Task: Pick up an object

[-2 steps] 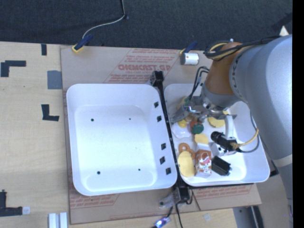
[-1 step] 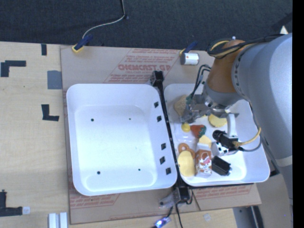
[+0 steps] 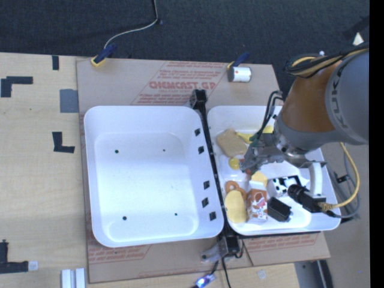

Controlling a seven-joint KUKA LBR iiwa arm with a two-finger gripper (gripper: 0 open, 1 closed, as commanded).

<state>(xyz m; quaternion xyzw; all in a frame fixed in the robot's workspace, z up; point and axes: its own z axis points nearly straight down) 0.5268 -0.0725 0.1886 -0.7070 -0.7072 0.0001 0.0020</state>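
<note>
The right bin holds several small objects: a tan bread-like piece, a small yellow piece, a brown ring, a yellow oblong item, a red-and-white carton, a black block and a black-and-white toy. My gripper reaches down into the middle of this bin, just right of the small yellow piece and above a pale yellow block. The arm's grey body with its orange band covers the bin's far right part.
The left bin sits beside the right one, divided from it by a black rail. Both rest on a cardboard sheet. A small white cylinder and blue clips lie at the cardboard's far edge. Cables hang at the arm's right.
</note>
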